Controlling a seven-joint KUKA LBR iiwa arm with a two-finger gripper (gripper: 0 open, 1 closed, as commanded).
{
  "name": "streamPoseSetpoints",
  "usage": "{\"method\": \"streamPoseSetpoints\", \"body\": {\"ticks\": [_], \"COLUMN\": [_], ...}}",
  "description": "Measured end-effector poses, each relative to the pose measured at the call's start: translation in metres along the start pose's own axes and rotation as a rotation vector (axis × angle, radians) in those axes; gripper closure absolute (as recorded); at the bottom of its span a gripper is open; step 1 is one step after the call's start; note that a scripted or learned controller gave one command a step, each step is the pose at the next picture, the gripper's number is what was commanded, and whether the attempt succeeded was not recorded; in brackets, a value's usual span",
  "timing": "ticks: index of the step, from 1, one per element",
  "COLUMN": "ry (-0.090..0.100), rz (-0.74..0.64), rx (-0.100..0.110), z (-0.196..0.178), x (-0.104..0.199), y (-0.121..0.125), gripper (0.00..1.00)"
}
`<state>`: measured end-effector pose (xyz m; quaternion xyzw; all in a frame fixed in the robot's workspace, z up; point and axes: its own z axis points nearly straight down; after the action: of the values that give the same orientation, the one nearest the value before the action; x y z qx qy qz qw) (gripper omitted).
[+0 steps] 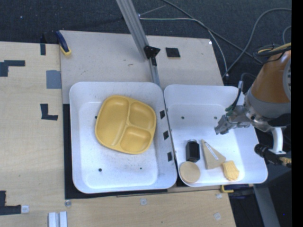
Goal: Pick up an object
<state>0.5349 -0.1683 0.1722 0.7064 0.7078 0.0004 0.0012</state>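
In the right bin (199,100) lie a small black block (192,151), a tan wedge (212,155), a round tan disc (190,172) and a yellow lump (231,170), all near the front. My gripper (223,127) hangs over the right side of this bin, above and to the right of the wedge, with nothing visible between its fingers. The left bin (85,174) holds a yellow divided plate (126,124).
The grey arm with its orange band (271,82) reaches in from the right edge. A metal pole (135,25) slants across the back of the bench. Cables lie on the dark floor behind. A blue and yellow tool (63,42) rests at the back left.
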Motion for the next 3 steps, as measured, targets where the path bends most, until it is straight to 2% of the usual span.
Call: {"method": "streamPoseSetpoints", "body": {"ticks": [1,2,3], "ry": [0.000,0.001,0.002], "rz": [0.000,0.000,-0.004], "rx": [-0.001,0.001,0.004], "z": [-0.049,-0.068,-0.055], "x": [0.002,0.003,0.054], "y": [-0.009,-0.008,-0.005], "gripper": [1.00,1.00,1.00]}}
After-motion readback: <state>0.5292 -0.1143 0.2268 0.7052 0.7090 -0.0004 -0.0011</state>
